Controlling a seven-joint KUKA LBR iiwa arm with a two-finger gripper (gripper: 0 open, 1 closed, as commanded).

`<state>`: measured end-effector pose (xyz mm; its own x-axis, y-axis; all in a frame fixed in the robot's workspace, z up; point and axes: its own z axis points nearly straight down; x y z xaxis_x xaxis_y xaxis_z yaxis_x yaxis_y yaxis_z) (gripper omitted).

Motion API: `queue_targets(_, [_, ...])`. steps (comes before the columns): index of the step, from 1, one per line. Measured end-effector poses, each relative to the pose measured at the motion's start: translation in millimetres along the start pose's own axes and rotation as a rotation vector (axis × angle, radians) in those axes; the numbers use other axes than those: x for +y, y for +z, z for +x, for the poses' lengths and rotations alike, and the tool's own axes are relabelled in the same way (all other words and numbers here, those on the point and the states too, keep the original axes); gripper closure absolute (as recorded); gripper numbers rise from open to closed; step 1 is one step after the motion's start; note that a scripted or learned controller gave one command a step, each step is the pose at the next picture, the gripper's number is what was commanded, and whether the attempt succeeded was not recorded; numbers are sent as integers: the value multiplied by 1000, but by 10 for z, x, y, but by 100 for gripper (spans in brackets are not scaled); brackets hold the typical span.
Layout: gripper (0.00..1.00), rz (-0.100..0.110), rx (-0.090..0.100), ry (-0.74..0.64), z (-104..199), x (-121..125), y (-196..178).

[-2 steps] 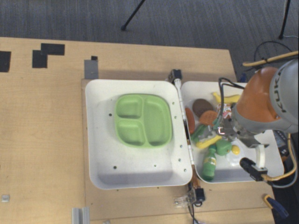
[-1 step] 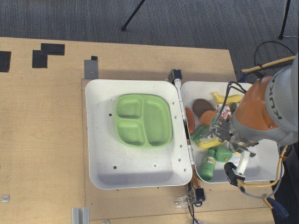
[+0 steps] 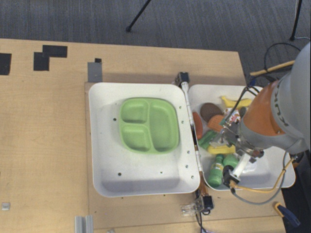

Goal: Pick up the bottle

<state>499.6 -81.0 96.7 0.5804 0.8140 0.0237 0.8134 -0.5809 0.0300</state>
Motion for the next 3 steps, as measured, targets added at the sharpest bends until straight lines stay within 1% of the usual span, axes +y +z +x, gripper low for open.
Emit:
queue_targets(1, [0, 13, -16, 296, -54, -42, -100])
queue_targets(2, [0, 17, -26, 621, -100, -61, 100])
queue_targets(3, [0, 25, -29, 589, 827, -701, -878])
